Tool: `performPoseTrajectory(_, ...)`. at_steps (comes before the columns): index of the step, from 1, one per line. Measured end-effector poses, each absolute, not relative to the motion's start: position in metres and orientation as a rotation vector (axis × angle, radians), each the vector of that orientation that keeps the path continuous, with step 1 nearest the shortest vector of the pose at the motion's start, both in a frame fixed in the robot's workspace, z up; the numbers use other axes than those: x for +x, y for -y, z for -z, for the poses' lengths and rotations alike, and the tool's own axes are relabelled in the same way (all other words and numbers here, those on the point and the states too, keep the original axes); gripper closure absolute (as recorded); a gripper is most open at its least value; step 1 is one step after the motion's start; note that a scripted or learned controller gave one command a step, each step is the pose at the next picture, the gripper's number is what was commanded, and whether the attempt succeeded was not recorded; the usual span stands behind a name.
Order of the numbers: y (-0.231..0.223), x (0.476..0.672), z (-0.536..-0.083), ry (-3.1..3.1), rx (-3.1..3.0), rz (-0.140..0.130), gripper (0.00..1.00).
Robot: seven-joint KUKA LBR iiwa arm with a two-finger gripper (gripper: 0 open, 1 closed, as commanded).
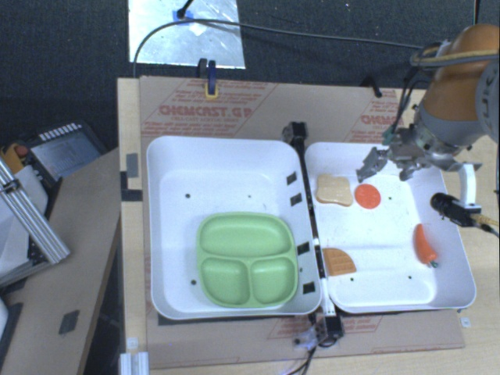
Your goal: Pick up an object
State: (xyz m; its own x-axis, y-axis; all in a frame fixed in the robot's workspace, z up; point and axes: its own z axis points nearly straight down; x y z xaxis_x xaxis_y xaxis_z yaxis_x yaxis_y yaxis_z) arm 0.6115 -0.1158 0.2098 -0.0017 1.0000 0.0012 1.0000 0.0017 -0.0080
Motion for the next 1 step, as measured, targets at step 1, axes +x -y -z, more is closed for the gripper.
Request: performPoseTrajectory(1,0.1157,0.6138,-0.2147,2.226,-2.219,0.002,0.00)
